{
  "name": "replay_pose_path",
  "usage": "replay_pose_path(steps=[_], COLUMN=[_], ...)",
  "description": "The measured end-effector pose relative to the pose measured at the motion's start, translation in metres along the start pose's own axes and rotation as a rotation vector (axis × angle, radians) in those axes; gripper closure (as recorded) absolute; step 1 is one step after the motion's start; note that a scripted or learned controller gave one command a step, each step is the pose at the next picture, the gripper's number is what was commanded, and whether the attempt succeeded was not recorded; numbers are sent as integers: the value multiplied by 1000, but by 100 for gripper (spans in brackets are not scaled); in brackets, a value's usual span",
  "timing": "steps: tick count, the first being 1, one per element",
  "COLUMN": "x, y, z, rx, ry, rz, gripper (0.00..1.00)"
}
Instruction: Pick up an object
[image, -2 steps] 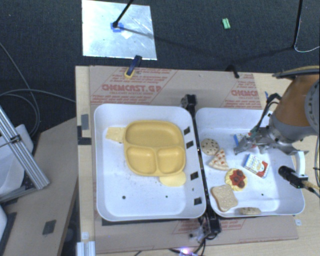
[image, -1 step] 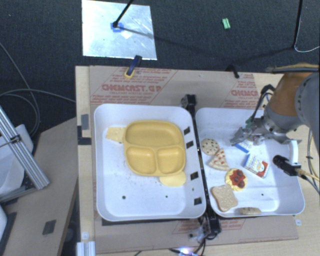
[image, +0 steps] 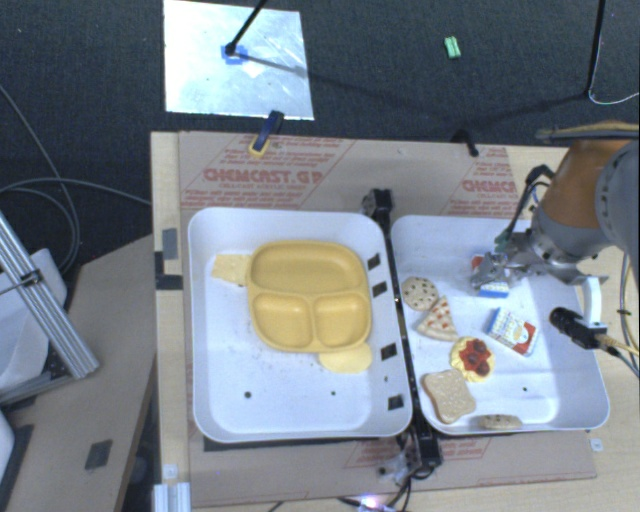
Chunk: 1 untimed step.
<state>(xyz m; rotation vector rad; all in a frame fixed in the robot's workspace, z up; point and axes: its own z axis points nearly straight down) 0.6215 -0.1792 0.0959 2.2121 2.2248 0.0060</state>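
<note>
Arm: the grey arm with an orange band (image: 585, 195) reaches in from the right, over the upper right part of the right white bin (image: 560, 400).
Gripper: the two-finger gripper (image: 492, 272) is low in that bin, near its upper edge.
Fingers: I cannot tell whether they are wide or narrow; a small blue and white object (image: 493, 289) lies right at their tips, and contact is not clear.
Near the fingers: a small red and white packet (image: 511, 331) lies just below and to the right.
Further left: a round speckled cookie (image: 419, 293) and a pizza slice toy (image: 437, 322) lie left and below.
Below: a round yellow toy with red topping (image: 472, 358), a slice of toast (image: 449, 395) and a small tan piece (image: 499, 422) at the bin's lower rim lie well apart from the fingers.
Far left: the left white bin (image: 230, 400) holds a yellow divided plastic tray (image: 308, 295), with flat pale yellow pieces (image: 231, 268) touching it.
Desk: brown cardboard (image: 300, 165) lies under both bins.
</note>
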Motion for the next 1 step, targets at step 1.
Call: replay_pose_path(steps=[1], x=[57], y=[46], z=[10], rx=[26], ry=[-2], rz=[0], gripper=[100])
